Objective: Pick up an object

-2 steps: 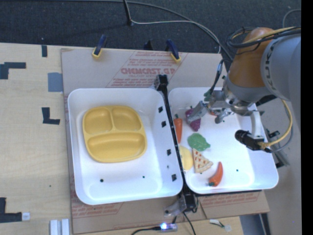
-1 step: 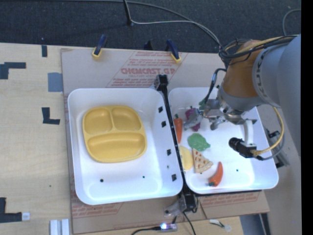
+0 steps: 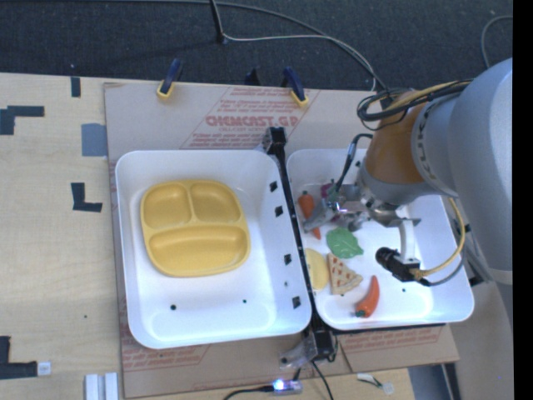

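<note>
1. Claw: seen from above in the right bin, near that bin's left wall. It hangs from the grey arm, which enters from the right and carries an orange band above the wrist. The claw's parts are small and crowded together here, so whether it is open or closed cannot be told, and no object can be seen in its hold.
2. Green leafy piece: lies on the bin floor just below the claw, close to it; contact cannot be judged.
3. Small orange carrot-like piece: lies just left of the claw, beside the divider between the bins.
4. Waffle-patterned wedge: rests below the green piece, its point toward the bin's near rim.
5. Pale yellow round piece: sits touching the wedge's left side, against the left wall of the right bin.
6. Red-orange pepper: lies right of the wedge, near the bin's front, with its green stem end lowermost.
7. Black cable: loops from the wrist across the right part of the bin.
8. Left bin: holds a yellow divided plate with three compartments, set in the upper left part of the bin floor.
9. Tabletop: pale wood with dark tape marks; a cardboard sheet lies under both bins, held by two blue-and-yellow clamps at its far edge.
</note>
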Motion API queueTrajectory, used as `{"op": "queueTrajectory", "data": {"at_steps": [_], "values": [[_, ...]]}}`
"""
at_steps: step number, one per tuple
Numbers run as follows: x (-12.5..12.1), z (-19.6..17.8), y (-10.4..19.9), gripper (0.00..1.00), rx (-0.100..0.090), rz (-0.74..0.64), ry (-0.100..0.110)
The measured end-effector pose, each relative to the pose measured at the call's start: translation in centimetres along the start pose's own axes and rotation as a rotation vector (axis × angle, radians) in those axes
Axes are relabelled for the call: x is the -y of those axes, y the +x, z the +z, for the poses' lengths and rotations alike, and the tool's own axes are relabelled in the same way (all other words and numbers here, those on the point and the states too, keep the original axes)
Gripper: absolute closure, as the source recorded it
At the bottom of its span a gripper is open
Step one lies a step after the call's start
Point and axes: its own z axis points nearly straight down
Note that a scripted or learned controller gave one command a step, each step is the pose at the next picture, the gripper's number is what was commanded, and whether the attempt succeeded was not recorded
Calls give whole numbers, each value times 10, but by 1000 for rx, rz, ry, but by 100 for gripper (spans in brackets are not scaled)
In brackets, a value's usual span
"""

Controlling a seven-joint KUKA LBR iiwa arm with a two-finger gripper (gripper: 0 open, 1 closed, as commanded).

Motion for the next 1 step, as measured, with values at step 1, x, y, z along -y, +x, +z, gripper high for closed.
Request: {"op": "queueTrajectory", "data": {"at_steps": [1], "values": [[-1, -12, -1, 100, 1, 0, -3]]}}
